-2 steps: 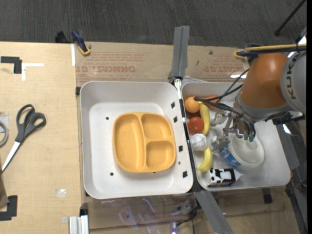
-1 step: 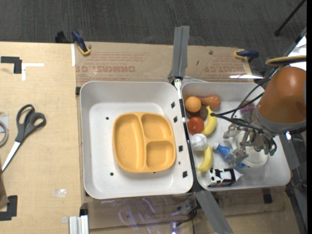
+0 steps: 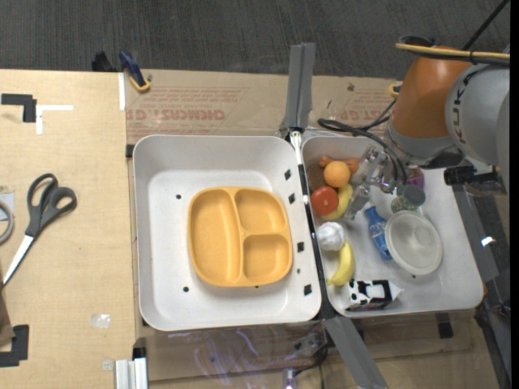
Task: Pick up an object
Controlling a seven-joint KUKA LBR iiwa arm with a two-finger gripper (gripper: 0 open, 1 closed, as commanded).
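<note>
Camera view gives me both bins from above: the left bin [image 3: 150, 241] holds an orange divided tray [image 3: 241, 236] lying flat near its middle, and the right bin [image 3: 454, 286] carries the clutter. From my seat I see the arm [image 3: 442, 96] reaching in from the right, with the end effector [image 3: 366, 181] down over the far left part of the right bin, just beside an orange [image 3: 336, 172] and a tomato [image 3: 323, 200]. I cannot tell whether it is spread or pressed together, and I see nothing clearly pinched in it. A yellow banana [image 3: 346, 264] lies nearer the front, with a silvery ball [image 3: 329, 236] just above it and a black-and-white toy [image 3: 371, 294] at the front wall. A white bowl [image 3: 413, 241] sits mid-bin, a blue bottle [image 3: 378, 232] touching its left side. On the bench [image 3: 65, 298] to the left, well apart from the bins, lie scissors [image 3: 36, 213].
</note>
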